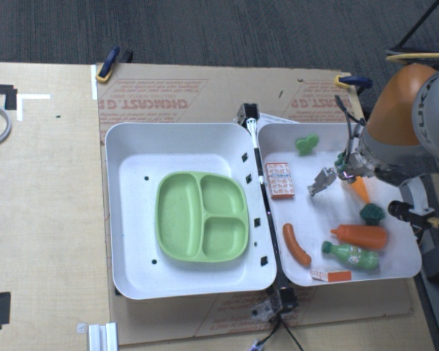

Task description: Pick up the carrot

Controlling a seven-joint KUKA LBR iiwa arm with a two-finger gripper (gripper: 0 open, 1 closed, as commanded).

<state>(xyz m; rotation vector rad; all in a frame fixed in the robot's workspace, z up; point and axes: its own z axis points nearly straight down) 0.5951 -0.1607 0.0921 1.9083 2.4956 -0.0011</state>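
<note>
Down at the lower edge of the right bin (406, 269) lay a small flat orange-and-white packet (331, 275), and just above it a green bottle (351, 255) on its side, with a fat orange bottle-shaped thing (362, 235) beside that. A reddish sausage (296, 244) lay aslant near the bin's left wall, a red-and-white carton (279, 179) sat above it, and a green leafy piece (306, 145) rested in the upper part. In the left bin (124, 218) was a green divided plate (203, 216).

The carrot (360, 189) lay in the right half of the right bin, a slim orange piece aslant, with a dark green lump (372, 213) just below its lower end. The gripper (323, 182) hung just left of the carrot, low over the bin floor; whether it was spread or pinched could not be told, and nothing showed in its grasp.

My judgement is that the risks lay in the crowding. The carrot sat partly under the arm's wrist (369, 159), so a descent aimed slightly off could nudge it against the green lump. The orange bottle-shaped thing nearby is similar in colour and could be taken by mistake.
</note>
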